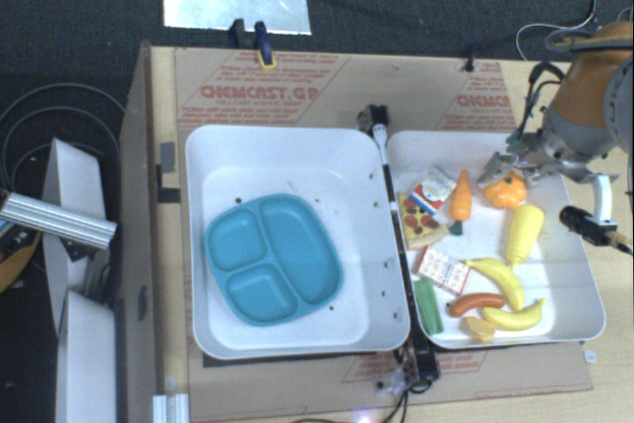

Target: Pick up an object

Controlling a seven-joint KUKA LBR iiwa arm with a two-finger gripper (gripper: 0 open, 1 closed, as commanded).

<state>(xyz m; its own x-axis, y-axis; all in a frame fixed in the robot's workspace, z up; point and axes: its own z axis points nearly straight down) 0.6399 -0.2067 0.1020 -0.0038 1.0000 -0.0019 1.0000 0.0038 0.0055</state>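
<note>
My gripper (515,170) hangs over the far right part of the right bin (584,307), directly above and close to a small orange fruit (506,193). From this slanted view I cannot tell whether the fruit is touched or gripped. Left of it lies an orange carrot (461,196), and just below it a pale yellow oblong toy (522,232). The grey arm with its orange band (594,79) reaches in from the right edge.
The right bin also holds a pizza slice toy (426,210), a red-and-white box (442,269), two bananas (502,278), a red sausage (475,303) and a green piece (427,304). A blue divided plate (272,258) lies in the left bin (213,163).
</note>
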